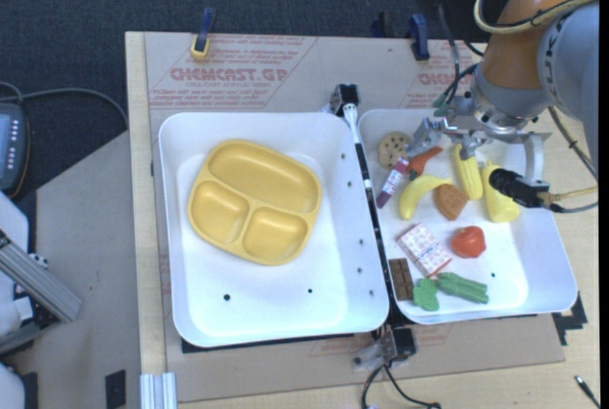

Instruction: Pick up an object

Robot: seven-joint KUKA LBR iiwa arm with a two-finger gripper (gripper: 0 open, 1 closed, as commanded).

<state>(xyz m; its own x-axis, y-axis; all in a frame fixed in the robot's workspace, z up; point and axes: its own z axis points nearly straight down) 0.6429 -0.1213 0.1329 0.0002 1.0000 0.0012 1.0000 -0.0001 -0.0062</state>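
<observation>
Hovering at the twelve o'clock end of the right bin, the hand sits low over a cluster of toy food; whether it is released or clenched cannot be told, as the wrist blocks the view. The grey arm with its orange band enters from three o'clock.

Right bin contents, read around the hand:
- A cookie lies at nine o'clock of the hand, near the bin's left wall.
- A carrot lies just below the hand, at about seven o'clock.
- A dark red bottle lies at seven o'clock, tilted along the divider.
- A banana lies at six o'clock, touching a brown bread roll on its three o'clock side.
- A corn cob lies at five o'clock of the hand, just beside it.
- A second yellow piece lies at four o'clock, partly under a black fitting.
- A tomato lies further toward six o'clock.
- A red and white packet lies at nine o'clock of the tomato.
- A chocolate bar and a green vegetable lie at the six o'clock end.

No item is seen between fingers.

The left bin holds a yellow compartment plate, flat, toward its centre. Both bins rest on the surface.
</observation>
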